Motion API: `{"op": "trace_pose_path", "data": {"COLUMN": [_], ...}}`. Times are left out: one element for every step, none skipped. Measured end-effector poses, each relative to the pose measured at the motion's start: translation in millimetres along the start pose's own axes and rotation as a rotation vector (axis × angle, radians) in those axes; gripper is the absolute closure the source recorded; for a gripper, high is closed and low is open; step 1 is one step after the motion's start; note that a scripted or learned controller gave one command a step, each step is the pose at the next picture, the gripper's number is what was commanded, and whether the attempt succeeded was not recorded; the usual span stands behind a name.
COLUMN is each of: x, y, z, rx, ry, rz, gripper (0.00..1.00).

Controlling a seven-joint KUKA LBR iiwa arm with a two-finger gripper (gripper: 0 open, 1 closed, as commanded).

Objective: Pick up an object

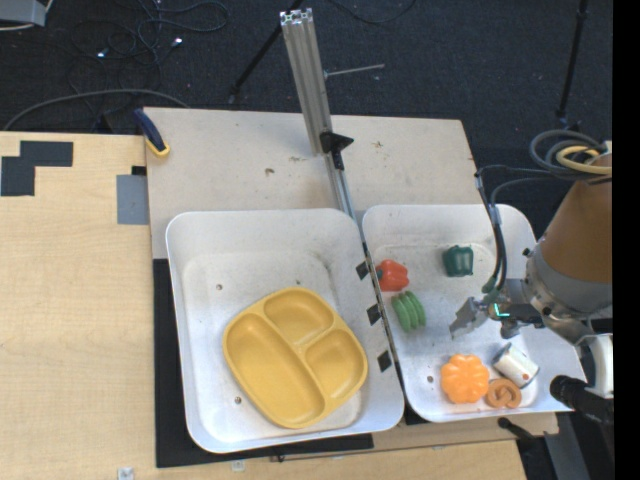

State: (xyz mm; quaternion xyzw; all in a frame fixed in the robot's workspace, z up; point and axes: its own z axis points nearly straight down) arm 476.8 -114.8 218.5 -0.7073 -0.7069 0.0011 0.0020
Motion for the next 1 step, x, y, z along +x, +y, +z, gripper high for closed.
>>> {"op": "trace_pose_path", "data": {"x": [0.0], "y": [0.0], "z": [-0.1], "rx": [0.000], "ry": [0.000], "rz": [0.000], "gripper": [0.00]}}
